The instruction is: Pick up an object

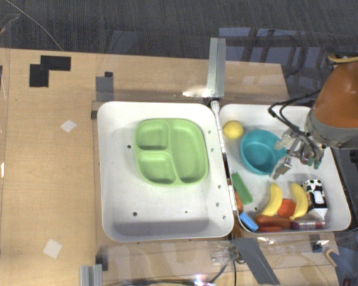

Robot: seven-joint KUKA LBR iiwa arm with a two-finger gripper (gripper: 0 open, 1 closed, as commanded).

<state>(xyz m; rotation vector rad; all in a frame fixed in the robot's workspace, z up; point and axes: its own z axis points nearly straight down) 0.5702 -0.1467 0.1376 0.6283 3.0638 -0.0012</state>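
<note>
From the camera above the counter [42, 177], the grey arm [345, 103] with its orange band reaches in from the right over the right bin [340, 216]. The tool [295, 157] hangs just off the right rim of the teal bowl [259, 152]. Its metal fingers [281, 169] point down and left and appear slightly parted, with nothing seen between them; the lowest fingertip sits near the bowl's edge, though whether it touches is unclear. Black cables loop from the wrist above the bowl.

The right bin is crowded. A yellow ball [232, 129] lies at the bowl's upper left, near the divider. A green block [241, 187] rests below the bowl on the left. Two bananas [274, 199] lie side by side just beneath the tool, the second [299, 198] to its right with an orange piece between them. A black-and-white toy [314, 190] stands against the right wall. Along the front wall lie a blue piece [248, 221], a red piece [273, 222] and a thin marker-like item [310, 224].

The left bin [116, 219] holds a light green divided tray [169, 151], flat, with three compartments.
</note>
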